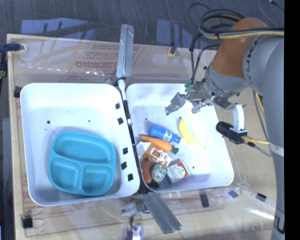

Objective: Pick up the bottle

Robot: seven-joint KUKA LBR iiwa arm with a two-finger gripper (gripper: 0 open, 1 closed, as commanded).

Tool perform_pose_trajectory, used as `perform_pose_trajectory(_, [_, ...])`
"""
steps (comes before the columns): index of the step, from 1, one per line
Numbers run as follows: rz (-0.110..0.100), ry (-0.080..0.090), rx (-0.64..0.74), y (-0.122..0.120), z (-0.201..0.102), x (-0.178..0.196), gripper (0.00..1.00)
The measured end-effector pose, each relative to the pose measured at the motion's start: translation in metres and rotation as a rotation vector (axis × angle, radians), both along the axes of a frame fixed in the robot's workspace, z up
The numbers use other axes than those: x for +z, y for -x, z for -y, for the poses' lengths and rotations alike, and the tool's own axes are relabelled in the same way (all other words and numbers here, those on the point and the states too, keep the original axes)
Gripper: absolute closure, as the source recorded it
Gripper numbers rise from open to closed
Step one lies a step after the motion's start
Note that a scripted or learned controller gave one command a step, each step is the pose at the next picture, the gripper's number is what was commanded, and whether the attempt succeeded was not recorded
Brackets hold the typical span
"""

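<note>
**One fixed camera above the bench**

The single view looks down at a slant on both white bins: left bin [35, 134] at lower left of frame, right bin [215, 169] at centre-right. The arm [250, 49] enters from the upper right. Framing is moderately close.

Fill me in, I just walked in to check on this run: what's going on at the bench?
A grey robot arm reaches in from the right, its gripper hanging over the right bin with nothing between its fingers. The blue bottle it is meant to pick up lies below it, untouched, beside a banana and a carrot, with small food packets nearer the front. The left bin holds a blue divided tray.
</note>
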State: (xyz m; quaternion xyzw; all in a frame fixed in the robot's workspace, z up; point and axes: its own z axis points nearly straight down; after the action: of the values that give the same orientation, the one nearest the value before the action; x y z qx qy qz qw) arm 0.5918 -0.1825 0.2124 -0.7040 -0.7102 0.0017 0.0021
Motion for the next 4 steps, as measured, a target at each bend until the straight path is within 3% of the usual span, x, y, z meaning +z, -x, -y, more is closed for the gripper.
perform_pose_trajectory(1, [0.001,0.001,-0.128,-0.02,-0.041,-0.123,0.0])
perform_pose_trajectory(2, [0.001,0.0,-0.141,-0.015,-0.097,-0.022,0.0])
perform_pose_trajectory(3, [0.004,0.001,0.07,0.012,-0.079,-0.074,0.0])
perform_pose_trajectory(4, [0.041,0.007,0.091,0.04,-0.037,-0.106,0.0])
